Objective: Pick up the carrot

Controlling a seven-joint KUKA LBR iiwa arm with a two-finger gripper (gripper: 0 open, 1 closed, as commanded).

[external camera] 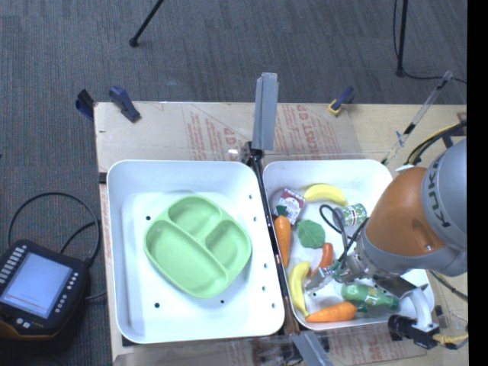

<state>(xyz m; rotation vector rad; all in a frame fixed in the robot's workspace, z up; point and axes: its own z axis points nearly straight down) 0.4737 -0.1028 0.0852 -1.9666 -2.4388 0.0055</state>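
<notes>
Right, down in the right bin [381,170] the gripper [320,277] hangs low over the heap of toy food, and its fingers look parted a little with nothing between them, though the metal there is small and cluttered, so take that as a reading, not a certainty. Just beside the fingers lie a small reddish piece [327,255] and a yellow banana [299,284] that curves along the bin's left wall. Now the one that matters: a carrot [332,312] lies below the fingers toward the bin's near edge, close by and apart from them, its long axis running roughly left to right with a slight tilt, the thick end toward a green bottle-like thing [370,296]. A second carrot [284,239] lies up the left wall, long axis nearly up and down the picture, further off on the other side of the banana. By my judgement the near-edge carrot is the handier target, and the fingers would want to straddle it across its width, not along it. A leafy green piece [310,233], another banana [325,194] and a small packet [289,202] sit further up. The arm's orange band [404,216] covers the bin's right side, so whatever lies under it is hidden. In the left bin [122,204] a green divided plate [198,244] rests alone, and both bins stand on the desk [198,128].
</notes>
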